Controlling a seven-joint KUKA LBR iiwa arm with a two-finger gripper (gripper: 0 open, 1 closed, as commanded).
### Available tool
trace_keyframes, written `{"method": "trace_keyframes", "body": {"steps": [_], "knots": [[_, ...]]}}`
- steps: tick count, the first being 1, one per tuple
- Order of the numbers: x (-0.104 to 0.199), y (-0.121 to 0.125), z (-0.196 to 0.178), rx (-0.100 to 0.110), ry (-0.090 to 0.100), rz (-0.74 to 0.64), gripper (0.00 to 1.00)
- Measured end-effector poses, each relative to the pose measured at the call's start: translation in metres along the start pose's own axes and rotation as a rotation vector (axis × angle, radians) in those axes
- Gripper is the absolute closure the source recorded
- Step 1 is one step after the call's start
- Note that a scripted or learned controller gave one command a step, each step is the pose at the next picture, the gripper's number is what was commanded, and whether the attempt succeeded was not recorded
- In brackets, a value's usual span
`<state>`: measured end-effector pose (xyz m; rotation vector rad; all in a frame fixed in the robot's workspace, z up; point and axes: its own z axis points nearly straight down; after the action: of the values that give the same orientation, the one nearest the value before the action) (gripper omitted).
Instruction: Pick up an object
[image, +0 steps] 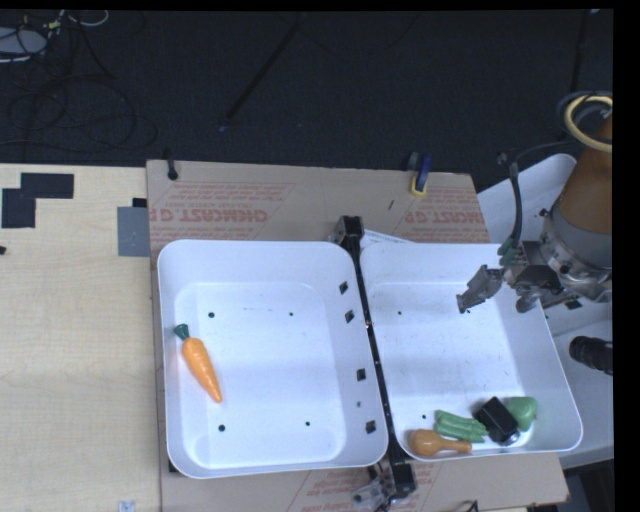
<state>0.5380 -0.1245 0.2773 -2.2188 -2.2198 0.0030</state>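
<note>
An orange carrot (201, 367) with a green top lies near the left wall of the left bin (250, 455). In the right bin (450, 330), at the front right corner, a green pod-shaped item (459, 425), a black block (497, 420), a pale green rounded item (523, 408) and a tan pear-shaped item (438, 443) lie close together. My gripper (500, 293) hovers over the right bin's far right part, well behind that cluster. It is open, with nothing between its fingers.
The two bins sit on a cardboard sheet (300, 200), split by a black divider (365, 340). A blue-and-yellow clamp (419, 175) holds the sheet's back edge. The arm's orange band (592, 160) rises at the far right. Wooden bench top (70, 350) lies to the left.
</note>
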Motion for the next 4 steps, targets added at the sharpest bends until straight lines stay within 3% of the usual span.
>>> {"method": "trace_keyframes", "body": {"steps": [1, 2, 3, 4], "knots": [[0.014, 0.085, -0.227, -0.020, -0.005, -0.003, 0.00], [0.015, 0.083, -0.226, 0.001, -0.002, -0.006, 1.00], [-0.046, 0.105, -0.121, 0.007, -0.001, 0.005, 1.00], [-0.076, 0.105, -0.058, 0.003, -0.001, 0.001, 1.00]]}}
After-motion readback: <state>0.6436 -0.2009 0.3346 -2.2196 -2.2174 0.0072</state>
